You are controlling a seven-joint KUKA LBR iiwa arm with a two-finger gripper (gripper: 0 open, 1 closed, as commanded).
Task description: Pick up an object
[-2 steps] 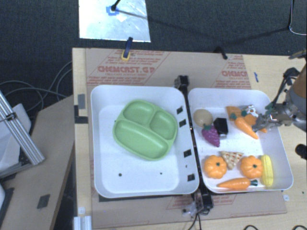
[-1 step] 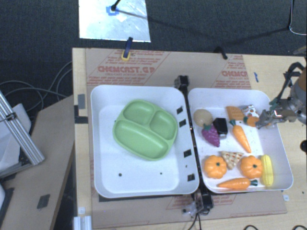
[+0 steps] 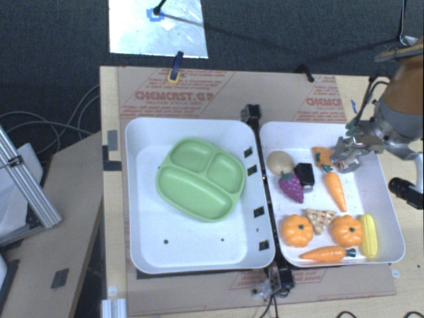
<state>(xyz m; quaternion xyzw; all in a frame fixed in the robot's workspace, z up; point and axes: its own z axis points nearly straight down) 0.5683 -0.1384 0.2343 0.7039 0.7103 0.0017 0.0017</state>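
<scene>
The carrot [image 3: 336, 190] lies at the right of the frame in the right bin [image 3: 391, 244], just below the gripper [image 3: 346, 152]. We should descend straight over its middle, fingers across its width. It is orange, tapered, pointing downward. We cannot tell how the gripper stands. A green plate [image 3: 201, 178] sits in the left bin [image 3: 142, 244].

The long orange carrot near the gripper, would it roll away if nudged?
The long orange carrot looks round and tapered, so it would probably roll in a curve. Its glossy plastic-looking surface may slip between fingers. It likely stays stiff.
</scene>
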